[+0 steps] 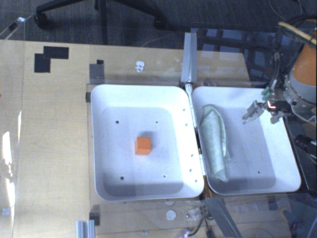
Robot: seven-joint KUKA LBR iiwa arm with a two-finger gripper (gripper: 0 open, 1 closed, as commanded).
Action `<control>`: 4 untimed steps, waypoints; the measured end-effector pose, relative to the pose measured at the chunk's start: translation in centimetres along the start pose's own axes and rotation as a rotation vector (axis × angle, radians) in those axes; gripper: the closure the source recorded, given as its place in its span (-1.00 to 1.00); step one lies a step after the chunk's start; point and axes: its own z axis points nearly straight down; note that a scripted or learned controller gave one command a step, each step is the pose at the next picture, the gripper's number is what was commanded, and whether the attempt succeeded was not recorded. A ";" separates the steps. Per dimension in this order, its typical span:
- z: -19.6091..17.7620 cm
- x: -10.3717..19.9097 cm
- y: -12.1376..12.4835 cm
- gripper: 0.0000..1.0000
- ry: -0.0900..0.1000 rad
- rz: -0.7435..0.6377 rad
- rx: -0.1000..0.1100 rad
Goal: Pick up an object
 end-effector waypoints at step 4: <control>5.3 3.8 5.5 1.00 0.001 0.032 -0.003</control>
